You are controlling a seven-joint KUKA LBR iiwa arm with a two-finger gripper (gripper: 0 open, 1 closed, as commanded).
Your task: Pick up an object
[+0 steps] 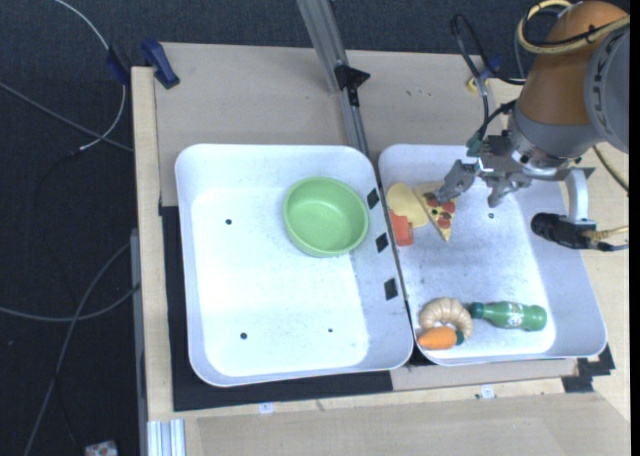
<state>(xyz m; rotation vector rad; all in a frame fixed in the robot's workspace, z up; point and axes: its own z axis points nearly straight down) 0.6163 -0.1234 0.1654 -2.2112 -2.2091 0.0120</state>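
Right now your likeliest target is the small yellow wedge with red spots, a toy pizza slice [438,216], lying at the far left of the right-hand white bin [560,339]. It touches a rounded yellow toy with an orange-red end [403,212] on its left. Your two-finger gripper [480,184] hangs just beside the slice's right edge with its fingers spread wide and nothing between them; whether one fingertip [452,184] actually touches the slice is hard to judge from this slant.

So the pick is not done: the approach looks finished or nearly so, and closing, gripping and lifting are all left.

Nearer to you in the same bin lie a tan croissant-shaped toy [445,313] resting against an orange carrot-like piece [436,339], and a green plastic bottle with a white label [510,316] on its side to their right. The left-hand white bin [230,344] holds a light green bowl [325,216], well apart from the arm.
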